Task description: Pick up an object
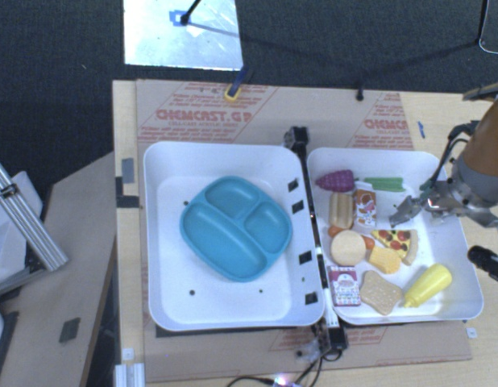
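Note:
The right bin (452,252) holds several toy foods: a purple piece (336,181), a green piece (384,184), a hot dog (341,210), a red and white carton (364,206), a pizza slice (396,240), a round bun (349,248), a yellow cheese wedge (385,260), a small red box (344,286), a toast slice (380,293) and a yellow mustard bottle (427,285). My gripper (404,210) hangs over the bin's right half, just above the pizza slice and right of the carton. Nothing is visibly held.
The left bin (168,184) holds a blue divided plate (235,227). A black divider with clips (307,216) runs between the bins. The arm (483,168) comes in over the right bin's far right edge. A dark part (487,262) juts in at the right.

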You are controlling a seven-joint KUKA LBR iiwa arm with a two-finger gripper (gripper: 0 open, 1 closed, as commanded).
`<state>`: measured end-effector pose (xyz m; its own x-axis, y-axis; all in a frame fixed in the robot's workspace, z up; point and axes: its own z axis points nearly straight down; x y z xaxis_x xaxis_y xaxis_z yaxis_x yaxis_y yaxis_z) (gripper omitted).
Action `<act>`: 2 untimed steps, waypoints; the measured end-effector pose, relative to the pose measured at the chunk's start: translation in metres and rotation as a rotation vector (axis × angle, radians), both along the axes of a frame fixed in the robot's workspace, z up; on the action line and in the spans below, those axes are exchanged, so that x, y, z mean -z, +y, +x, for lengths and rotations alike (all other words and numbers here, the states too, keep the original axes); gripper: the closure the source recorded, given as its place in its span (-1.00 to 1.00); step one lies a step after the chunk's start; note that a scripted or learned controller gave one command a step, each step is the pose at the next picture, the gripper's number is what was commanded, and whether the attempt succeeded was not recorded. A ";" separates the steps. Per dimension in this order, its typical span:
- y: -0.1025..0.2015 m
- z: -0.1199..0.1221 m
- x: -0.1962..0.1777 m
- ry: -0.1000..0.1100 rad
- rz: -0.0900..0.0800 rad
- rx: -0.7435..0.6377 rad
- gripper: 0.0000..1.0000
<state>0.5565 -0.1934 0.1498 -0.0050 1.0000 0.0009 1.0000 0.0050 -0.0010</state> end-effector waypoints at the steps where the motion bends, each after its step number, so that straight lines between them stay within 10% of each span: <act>1: -0.009 0.004 0.052 0.000 -0.001 0.004 -1.00; 2: -0.010 0.006 0.062 -0.003 0.000 0.003 -1.00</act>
